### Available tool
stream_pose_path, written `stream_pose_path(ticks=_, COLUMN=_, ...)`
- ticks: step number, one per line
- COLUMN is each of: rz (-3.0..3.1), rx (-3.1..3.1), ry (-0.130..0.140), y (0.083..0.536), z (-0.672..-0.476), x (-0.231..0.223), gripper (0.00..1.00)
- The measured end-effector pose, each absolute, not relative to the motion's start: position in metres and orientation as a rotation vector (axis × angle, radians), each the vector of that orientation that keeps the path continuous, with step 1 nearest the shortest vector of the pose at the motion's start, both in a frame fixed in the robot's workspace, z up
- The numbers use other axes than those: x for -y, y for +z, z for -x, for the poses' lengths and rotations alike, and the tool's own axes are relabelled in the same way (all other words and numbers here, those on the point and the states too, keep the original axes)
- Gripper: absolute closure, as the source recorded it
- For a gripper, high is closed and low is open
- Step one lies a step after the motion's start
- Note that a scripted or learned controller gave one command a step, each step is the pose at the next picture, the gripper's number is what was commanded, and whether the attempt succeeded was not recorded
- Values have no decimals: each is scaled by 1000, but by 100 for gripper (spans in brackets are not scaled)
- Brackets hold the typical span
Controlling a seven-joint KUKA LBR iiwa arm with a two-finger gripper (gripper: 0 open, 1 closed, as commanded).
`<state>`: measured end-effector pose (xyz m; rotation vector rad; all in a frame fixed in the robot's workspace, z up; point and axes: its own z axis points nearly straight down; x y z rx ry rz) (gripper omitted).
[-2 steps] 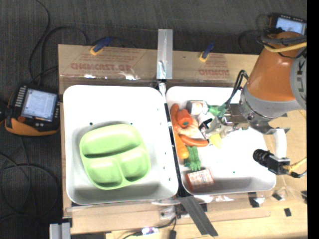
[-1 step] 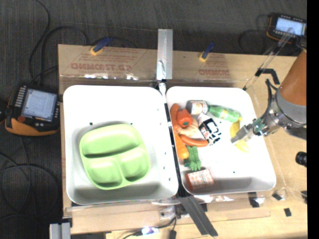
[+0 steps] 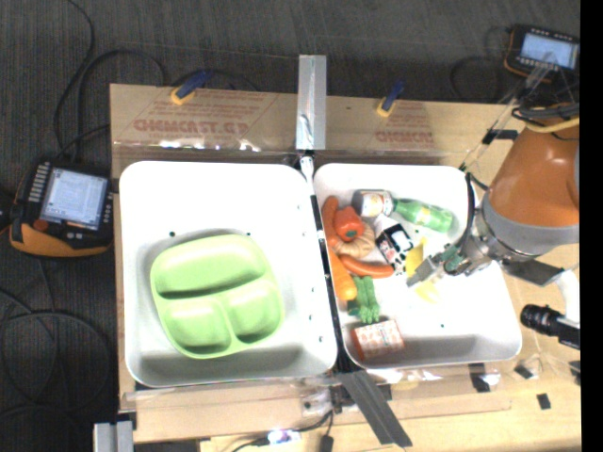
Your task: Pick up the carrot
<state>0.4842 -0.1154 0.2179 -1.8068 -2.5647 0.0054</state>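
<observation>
The carrot (image 3: 337, 269) is a long orange piece lying along the left wall of the right bin (image 3: 471, 332), with green leaves (image 3: 366, 299) at its near end. It is partly tucked under a red sausage-like piece (image 3: 369, 267) and a red pepper (image 3: 348, 222). My gripper (image 3: 424, 269) hangs over the middle of the right bin, to the right of the carrot and apart from it, just above a small yellow item (image 3: 430, 293). The grey arm with its orange band (image 3: 537, 186) reaches in from the right.
The right bin also holds a can (image 3: 372, 201), a green bottle (image 3: 424, 216), a black-and-white item (image 3: 396, 243) and a red box (image 3: 377, 338). A green divided tray (image 3: 217, 295) lies in the left bin (image 3: 160, 191).
</observation>
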Motion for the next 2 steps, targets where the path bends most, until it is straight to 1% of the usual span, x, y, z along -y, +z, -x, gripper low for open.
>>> stream_pose_path(ticks=1, rz=1934, rx=2467, ry=8, y=198, z=-502, x=49, gripper=100)
stream_pose_path(ticks=2, rz=1925, rx=2468, ry=13, y=204, z=-503, x=48, gripper=100)
